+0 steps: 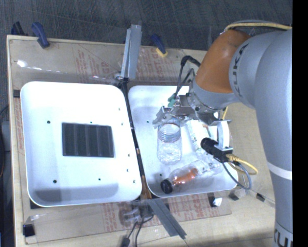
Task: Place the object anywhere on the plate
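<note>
Nearest the camera, along the right bin's point(143, 138) front edge, a clear bottle with a dark cap and orange contents point(187, 176) lies on its side, untouched. Just behind it a clear plastic bottle point(169, 142) stands or leans about mid-bin (which one is the task object? my guess is this one, since the hand is right over it). The hand point(170, 112) sits directly above that bottle's top, close to or touching it; can't tell whether the fingers are apart, together or clamped, too cluttered there. A black cable plug and yellow wire point(216, 148) hang off the wrist to the right. Left bin point(35, 102) holds a dark ribbed rectangle point(88, 139), probably the plate, well apart from both bottles and with nothing on it. Further back, the orange-banded arm point(221, 60) and blue clamps point(40, 35) on the bench's point(66, 55) far edge. Progress: early, I judge; the bottle isn't lifted. Left: secure grasp, carry across the divider, set down on the plate.
</note>
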`<state>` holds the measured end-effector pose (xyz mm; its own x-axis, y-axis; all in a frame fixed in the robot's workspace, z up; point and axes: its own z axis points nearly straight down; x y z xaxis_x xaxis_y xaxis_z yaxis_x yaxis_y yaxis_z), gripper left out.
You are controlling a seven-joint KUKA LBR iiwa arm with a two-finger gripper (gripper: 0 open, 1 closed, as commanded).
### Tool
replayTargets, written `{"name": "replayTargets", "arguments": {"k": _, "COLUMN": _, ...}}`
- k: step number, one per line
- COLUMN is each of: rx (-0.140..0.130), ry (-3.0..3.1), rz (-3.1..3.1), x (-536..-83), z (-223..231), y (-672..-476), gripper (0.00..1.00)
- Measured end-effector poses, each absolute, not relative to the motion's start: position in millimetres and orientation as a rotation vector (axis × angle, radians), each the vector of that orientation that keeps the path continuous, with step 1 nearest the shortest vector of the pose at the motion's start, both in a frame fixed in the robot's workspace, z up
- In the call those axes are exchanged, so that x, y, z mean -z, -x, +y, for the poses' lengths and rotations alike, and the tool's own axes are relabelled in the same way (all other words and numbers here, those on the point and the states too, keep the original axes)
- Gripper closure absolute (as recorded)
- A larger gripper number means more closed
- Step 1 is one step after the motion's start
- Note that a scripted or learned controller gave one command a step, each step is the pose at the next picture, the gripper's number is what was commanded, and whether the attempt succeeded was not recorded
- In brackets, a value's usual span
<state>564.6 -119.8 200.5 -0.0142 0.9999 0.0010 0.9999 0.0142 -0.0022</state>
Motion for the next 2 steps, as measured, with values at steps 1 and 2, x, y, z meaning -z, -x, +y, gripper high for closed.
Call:
{"name": "replayTargets", "arguments": {"k": 1, "rx": 0.001, "ry": 2.142, "rz": -2.299, "x": -285, "z": -131, "y": -569.4, "gripper": 1.0}}
{"name": "replayTargets", "arguments": {"k": 2, "rx": -0.002, "ry": 2.041, "rz": -2.385, "x": -274, "z": -78, "y": -529.7, "gripper": 1.0}}
